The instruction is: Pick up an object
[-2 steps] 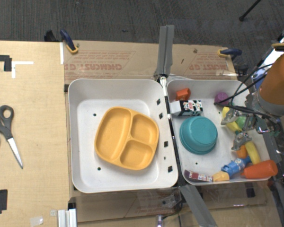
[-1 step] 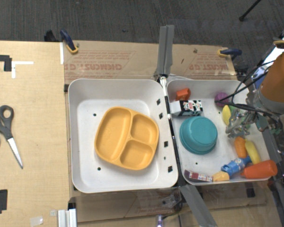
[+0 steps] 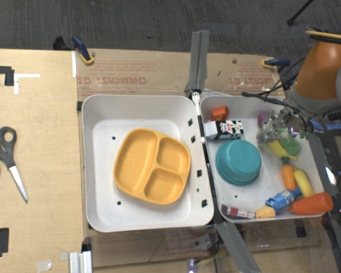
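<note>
My gripper hangs low over the far right part of the right bin, under the arm's orange band. Right beneath and beside it lie a green and yellow toy and a small purple piece. A teal bowl sits upside down in the middle of that bin. Near the bin's far left corner are an orange block and a black-and-white carton. Along the right and near side lie an orange toy, a yellow one, a blue wrapper and a red-orange piece.
The left bin holds a yellow divided plate. A wrapped bar and a small yellow lump lie at the right bin's near edge. Scissors rest on the bench at the far left. Blue clamps grip the cardboard behind the bins.
</note>
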Controlling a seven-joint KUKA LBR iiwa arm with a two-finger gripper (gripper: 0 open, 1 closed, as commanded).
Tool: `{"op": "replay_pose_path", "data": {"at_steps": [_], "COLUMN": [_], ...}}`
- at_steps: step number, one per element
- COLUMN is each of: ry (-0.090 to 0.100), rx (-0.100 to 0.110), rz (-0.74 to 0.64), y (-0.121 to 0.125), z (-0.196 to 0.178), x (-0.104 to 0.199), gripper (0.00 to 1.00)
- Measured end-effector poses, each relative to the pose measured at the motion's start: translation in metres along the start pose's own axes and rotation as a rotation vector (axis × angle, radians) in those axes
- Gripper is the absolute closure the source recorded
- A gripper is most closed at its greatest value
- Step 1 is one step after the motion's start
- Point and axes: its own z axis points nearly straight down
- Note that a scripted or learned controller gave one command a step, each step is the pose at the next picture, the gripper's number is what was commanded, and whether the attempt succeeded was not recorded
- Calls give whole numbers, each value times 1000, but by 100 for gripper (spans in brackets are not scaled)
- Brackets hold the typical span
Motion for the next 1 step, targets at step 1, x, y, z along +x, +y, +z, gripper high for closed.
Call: {"op": "replay_pose_path", "data": {"at_steps": [1], "ry": [0], "rx": [0], "rz": [0], "y": [0], "z": [0], "x": [0], "gripper": [0]}}
